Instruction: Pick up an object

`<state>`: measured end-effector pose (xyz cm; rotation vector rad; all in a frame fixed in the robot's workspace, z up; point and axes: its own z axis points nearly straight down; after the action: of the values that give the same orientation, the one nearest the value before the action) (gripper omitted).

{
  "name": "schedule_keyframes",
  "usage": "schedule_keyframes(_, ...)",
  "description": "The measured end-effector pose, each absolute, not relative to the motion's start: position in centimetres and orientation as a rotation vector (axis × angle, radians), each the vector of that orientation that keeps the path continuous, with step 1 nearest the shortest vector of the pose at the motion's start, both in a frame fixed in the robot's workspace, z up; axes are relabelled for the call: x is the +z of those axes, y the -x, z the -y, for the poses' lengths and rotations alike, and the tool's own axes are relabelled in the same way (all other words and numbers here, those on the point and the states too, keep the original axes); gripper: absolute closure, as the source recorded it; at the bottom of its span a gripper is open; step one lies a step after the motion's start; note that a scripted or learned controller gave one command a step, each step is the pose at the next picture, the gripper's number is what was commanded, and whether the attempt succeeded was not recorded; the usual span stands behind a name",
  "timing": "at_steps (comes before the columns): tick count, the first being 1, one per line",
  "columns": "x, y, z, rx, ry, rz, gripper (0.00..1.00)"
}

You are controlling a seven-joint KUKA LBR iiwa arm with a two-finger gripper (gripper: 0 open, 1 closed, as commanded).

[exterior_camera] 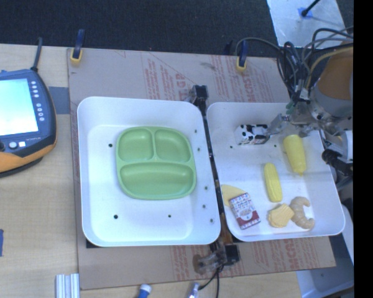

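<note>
Gripper (280, 124) sits low in right bin (336, 228) by the black-and-white toy (253, 133), likely lining up a grasp; I cannot tell how the jaws stand, nothing visibly pinched.

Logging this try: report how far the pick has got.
Done: nothing looks lifted; the corn cob, yellow fruit, croissant and small carton all lie in the right bin. In hand: the gripper sits low beside the black-and-white toy. Left: grasping and raising something.
</note>
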<state>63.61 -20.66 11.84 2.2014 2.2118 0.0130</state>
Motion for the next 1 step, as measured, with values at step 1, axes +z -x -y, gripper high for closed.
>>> schedule_keyframes(1, 9.20, -60.07, 21.20, -0.005, -2.218, -2.227, 0.00)
